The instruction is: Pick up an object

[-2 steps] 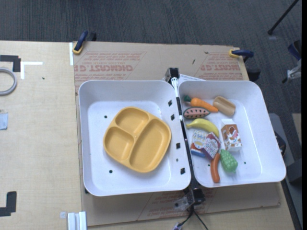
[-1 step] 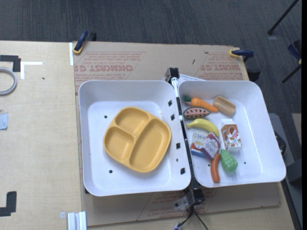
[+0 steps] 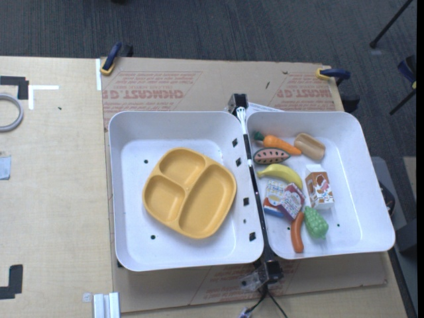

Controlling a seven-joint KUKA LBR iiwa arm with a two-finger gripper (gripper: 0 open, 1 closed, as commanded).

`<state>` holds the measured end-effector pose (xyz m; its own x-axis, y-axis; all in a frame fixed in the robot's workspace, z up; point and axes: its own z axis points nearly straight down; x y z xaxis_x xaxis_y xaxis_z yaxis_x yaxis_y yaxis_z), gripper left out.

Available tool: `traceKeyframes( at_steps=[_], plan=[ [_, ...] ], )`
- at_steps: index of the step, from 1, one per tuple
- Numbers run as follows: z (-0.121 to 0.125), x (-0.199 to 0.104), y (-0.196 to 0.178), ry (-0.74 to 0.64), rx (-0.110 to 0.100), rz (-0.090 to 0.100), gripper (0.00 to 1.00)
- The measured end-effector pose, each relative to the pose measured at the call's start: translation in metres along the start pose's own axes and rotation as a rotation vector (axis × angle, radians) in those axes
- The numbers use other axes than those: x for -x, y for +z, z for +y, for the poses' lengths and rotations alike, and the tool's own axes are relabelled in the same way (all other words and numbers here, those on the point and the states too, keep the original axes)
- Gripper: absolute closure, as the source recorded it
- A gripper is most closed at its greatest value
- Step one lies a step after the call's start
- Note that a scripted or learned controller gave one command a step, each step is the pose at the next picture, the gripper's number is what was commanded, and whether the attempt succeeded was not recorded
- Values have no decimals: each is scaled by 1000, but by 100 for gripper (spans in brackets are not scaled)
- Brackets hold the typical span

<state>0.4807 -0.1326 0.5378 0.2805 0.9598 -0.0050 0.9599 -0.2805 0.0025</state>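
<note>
Sausage [image 3: 297, 232] and green toy [image 3: 317, 224] at near edge of right bin [image 3: 370, 177]; two bins, nine items.
Right bin count, eight: one sausage, one green toy, one carton [image 3: 318, 189], one packet [image 3: 283, 199], one banana [image 3: 281, 173], one seeded slice [image 3: 271, 156], one carrot [image 3: 281, 143], one bun [image 3: 309, 146]. Left bin [image 3: 126, 177]: one yellow three-compartment plate [image 3: 190, 192]. Pincer state: cannot tell.

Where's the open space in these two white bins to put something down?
Left white bin: bare floor rings the yellow three-compartment plastic plate, widest along the bin's left wall and far side. Right white bin: free strip along its right wall. Its left half is crowded: toy carrot, yellow banana, small juice carton, red sausage.
</note>
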Motion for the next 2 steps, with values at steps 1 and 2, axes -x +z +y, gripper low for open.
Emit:
traceKeyframes(
  at_steps=[1, 2],
  plan=[
    [0, 0, 0, 0, 0, 0, 0],
    [1, 0, -9, -2, 0, -1, 100]
  ],
)
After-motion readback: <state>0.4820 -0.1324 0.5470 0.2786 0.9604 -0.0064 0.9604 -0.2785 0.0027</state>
